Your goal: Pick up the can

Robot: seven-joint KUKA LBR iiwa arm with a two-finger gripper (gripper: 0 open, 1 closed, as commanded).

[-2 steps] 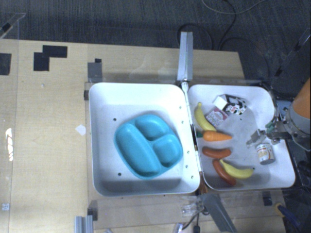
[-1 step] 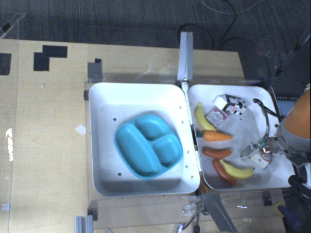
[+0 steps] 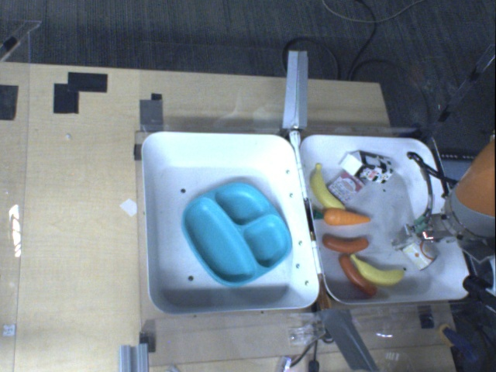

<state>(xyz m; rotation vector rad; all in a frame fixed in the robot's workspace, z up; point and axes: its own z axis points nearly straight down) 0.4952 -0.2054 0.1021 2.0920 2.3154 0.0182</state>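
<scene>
Camera view: we are looking down on a pale wooden bench (image 3: 70, 231) bearing two shallow white bins with smooth, rounded walls. The left bin (image 3: 167, 169) is holding a glossy turquoise plastic tray (image 3: 236, 231), rounded and split into three compartments. The right bin (image 3: 391, 147) is carrying the clutter. A yellow banana (image 3: 325, 190) is curving along its left wall, an orange carrot (image 3: 346, 218) is lying just below it, and a brown-red sausage (image 3: 346, 244) is sitting under that. A second banana (image 3: 377, 272) is resting against another reddish sausage (image 3: 358, 278) near the front edge; all five are looking smooth and plastic. We are taking the can (image 3: 342, 184) to be the crumpled, flattened silvery piece with a pinkish tint in the bin's far left part. It is touching the first banana's right side and lying just beside a white pack with dark print (image 3: 366, 167). We are noting it is too small for its label to be read. The gripper (image 3: 420, 239) is hanging low over the bin's right side, well apart from the can, with a small white block (image 3: 418, 256) just below it; we cannot tell its state. Black cable (image 3: 425, 178) is looping along the arm.
</scene>
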